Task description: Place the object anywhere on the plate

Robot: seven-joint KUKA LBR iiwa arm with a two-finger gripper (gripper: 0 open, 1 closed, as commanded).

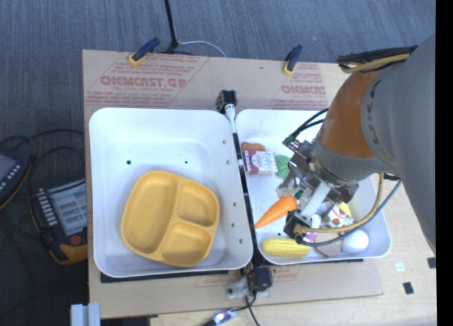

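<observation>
Claw (pixel 301 227) over right bin (pixel 379 243), carrot (pixel 274 211), corn (pixel 285 248)

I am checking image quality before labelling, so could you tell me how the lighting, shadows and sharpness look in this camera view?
In the camera view the lighting is even and soft; the white bins look bright, slightly washed out, with faint shadow beside the yellow plate. Also in the camera view, the arm is large and a little soft at right, and items under the gripper are small and hard to separate.
</observation>
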